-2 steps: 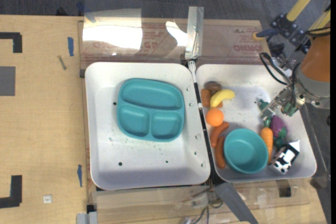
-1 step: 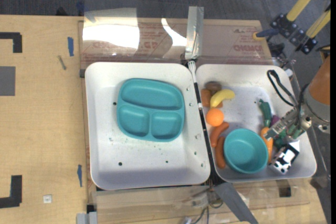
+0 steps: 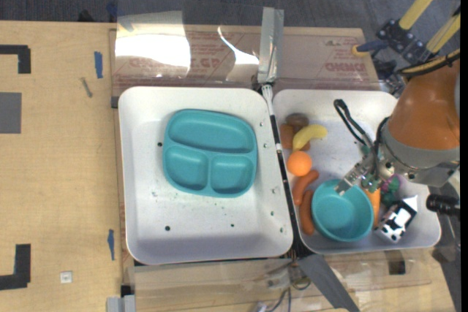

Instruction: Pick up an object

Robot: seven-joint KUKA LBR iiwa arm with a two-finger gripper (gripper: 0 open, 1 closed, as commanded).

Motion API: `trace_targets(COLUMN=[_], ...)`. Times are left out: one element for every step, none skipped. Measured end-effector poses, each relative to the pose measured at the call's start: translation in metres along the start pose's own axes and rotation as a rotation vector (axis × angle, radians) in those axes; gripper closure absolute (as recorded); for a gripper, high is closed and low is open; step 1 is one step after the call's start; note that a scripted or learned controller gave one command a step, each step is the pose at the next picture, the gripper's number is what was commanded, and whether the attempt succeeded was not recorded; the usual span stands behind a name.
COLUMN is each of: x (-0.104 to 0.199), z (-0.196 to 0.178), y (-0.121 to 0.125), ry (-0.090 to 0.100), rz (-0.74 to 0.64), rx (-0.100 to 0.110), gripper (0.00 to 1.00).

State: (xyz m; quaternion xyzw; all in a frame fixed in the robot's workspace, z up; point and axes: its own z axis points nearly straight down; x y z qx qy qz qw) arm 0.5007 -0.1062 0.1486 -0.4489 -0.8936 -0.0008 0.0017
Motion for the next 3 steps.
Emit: trace_targets(x=[-0.044,-0.086,-0.064], z=[0.027,-0.002,-0.109], y=[0.038,-0.004,0.042], ry=[-0.006,-0.012,-0.015], rz=[0.029,-0.359,-0.198], rx=[-0.002,-0.003,-0.010], gripper=[1.00,1.00,1.00])
